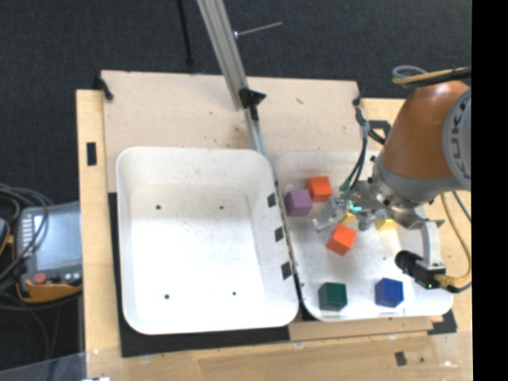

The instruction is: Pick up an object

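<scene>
Counted on the wooden counter [91, 236]: two shallow white bins. The right white bin [361, 308] contains two orange cubes, one purple cube [298, 202], one green cube [332, 295], one blue cube [389, 291] and a small yellow piece [386, 224], partly hidden. The left white bin [198, 240] offers open floor throughout. The tool [340, 213] sits at the right bin's centre; its grip state cannot be determined. The nearer orange cube [342, 239] lies tilted just at the tool's 5 o'clock; the second orange cube [320, 187] lies at its 11 o'clock.
</scene>
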`<action>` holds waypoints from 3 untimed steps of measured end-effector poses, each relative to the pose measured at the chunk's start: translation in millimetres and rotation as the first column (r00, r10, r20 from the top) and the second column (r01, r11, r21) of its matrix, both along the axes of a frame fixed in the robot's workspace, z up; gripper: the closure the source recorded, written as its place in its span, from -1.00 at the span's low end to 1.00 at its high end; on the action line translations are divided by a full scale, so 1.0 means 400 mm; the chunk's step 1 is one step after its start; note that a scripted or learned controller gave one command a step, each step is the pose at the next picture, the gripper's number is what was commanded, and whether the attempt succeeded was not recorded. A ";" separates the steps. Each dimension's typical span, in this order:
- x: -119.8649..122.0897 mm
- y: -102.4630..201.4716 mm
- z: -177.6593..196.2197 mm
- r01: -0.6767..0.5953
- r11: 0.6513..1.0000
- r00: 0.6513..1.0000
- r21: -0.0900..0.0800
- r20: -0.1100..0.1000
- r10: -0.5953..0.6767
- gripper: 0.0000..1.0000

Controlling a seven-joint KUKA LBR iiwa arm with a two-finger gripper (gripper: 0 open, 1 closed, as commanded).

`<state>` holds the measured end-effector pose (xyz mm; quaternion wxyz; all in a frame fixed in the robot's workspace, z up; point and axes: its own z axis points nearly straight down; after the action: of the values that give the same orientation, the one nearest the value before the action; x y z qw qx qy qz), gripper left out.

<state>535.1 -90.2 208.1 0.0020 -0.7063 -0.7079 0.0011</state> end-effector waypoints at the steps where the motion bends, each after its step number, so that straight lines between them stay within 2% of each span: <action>1: 0.002 -0.002 0.005 0.004 1.000 1.000 -0.001 0.005 -0.004 -1.00; 2: 0.023 0.009 -0.121 0.009 1.000 1.000 -0.002 0.000 -0.009 -1.00; 3: 0.046 0.002 -0.198 0.003 1.000 0.999 -0.008 0.033 -0.003 -1.00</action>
<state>553.6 -89.2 129.0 -0.0127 -0.7074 -0.7067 -0.0077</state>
